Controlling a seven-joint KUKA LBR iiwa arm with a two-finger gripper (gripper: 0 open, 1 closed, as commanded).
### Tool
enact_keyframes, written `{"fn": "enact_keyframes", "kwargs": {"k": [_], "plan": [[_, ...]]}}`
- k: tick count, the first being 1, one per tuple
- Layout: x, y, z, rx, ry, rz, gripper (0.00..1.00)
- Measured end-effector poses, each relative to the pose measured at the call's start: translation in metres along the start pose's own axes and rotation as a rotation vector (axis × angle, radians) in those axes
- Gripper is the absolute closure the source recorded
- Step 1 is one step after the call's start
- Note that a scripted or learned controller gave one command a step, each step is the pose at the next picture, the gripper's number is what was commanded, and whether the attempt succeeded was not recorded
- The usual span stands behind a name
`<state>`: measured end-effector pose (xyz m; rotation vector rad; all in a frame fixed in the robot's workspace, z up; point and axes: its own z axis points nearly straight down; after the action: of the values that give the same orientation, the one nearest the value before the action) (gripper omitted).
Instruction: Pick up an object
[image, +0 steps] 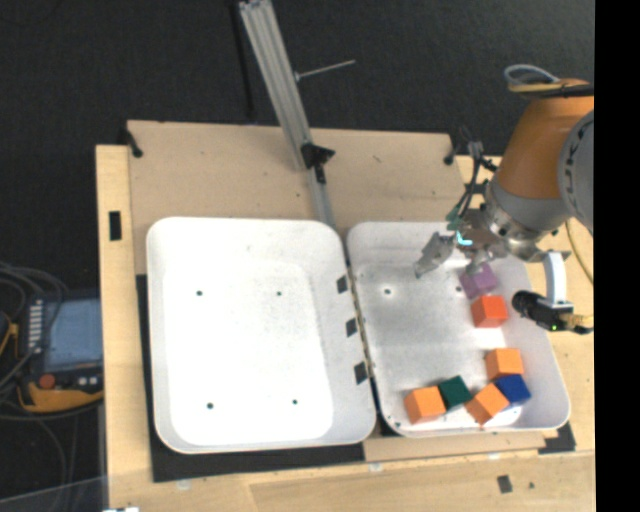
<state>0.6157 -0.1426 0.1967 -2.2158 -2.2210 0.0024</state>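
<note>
My gripper (455, 257) hangs over the far part of the right bin (400, 320), with its fingers spread open and nothing between them. One grey finger (432, 256) points down and left. A purple block (479, 279) lies just below and right of the gripper, close to the other finger. Just in front of the purple block sits an orange block (489, 311). Near the bin's front edge lie an orange block (425, 403), a green block (455, 390), another orange block (489, 403), a blue block (511, 388) and one more orange block (504, 361).
The left bin (250, 330) is bare white with a few small dark dots. A slanted metal pole (290, 100) rises behind the bins. A divider with dark clips (352, 325) separates the bins. A control pendant (65, 345) lies off the bench at the left.
</note>
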Motion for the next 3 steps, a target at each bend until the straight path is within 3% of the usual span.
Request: {"fn": "enact_keyframes", "kwargs": {"k": [1, 3], "plan": [[0.0, 0.001, -0.003, -0.005, -0.001, -0.001, 0.0], [-0.011, -0.002, 0.101, -0.004, -0.006, 0.006, 0.0]]}}
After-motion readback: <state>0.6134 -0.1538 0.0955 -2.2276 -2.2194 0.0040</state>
